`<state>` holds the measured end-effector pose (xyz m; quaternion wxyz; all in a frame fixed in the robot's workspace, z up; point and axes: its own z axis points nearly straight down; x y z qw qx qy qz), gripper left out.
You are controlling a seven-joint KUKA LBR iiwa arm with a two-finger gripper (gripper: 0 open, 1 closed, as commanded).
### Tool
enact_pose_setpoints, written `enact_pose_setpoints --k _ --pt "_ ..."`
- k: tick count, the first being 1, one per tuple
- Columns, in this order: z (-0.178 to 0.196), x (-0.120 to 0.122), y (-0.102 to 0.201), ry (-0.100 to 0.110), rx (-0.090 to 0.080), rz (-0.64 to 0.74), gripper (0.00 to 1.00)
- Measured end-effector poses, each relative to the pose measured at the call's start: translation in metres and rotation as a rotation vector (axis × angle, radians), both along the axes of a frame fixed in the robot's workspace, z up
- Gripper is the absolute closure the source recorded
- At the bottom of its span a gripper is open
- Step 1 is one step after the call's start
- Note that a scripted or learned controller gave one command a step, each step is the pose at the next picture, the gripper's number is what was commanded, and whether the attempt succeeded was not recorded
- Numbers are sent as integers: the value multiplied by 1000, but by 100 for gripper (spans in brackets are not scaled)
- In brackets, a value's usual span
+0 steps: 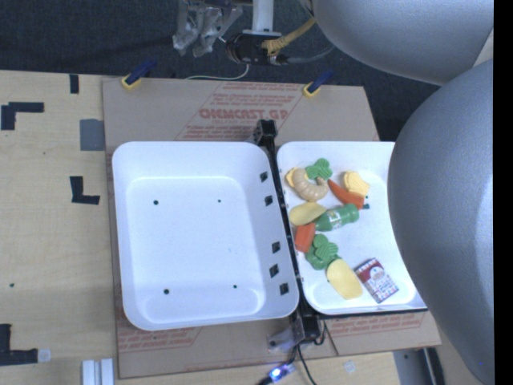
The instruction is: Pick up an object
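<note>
The right bin [377,147] holds several small toy foods in a loose heap. Among them are a beige curled piece [307,185], a green bottle [341,217], an orange carrot [304,237], a yellow lump [345,281] and a red and white box [377,280]. My gripper [198,40] hangs high at the top of the view, beyond the bench's far edge and well away from both bins. Its fingers stand open with nothing between them.
The left bin [120,215] sits beside the right one on a cardboard sheet [240,115]. A black divider clip [264,131] joins the two bins. The arm's large grey body [453,215] covers the right side of the view and the right bin's outer rim.
</note>
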<state>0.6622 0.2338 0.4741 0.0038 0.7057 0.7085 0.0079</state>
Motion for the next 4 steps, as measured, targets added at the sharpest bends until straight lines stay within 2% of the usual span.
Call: enact_pose_setpoints --k 1,2,3,4 --pt "-107 5 -1 28 -10 -3 100" --pt "72 5 0 -1 0 0 100" --pt "-125 -12 -1 35 -13 -4 100" --pt "-28 6 0 9 -3 -1 100"
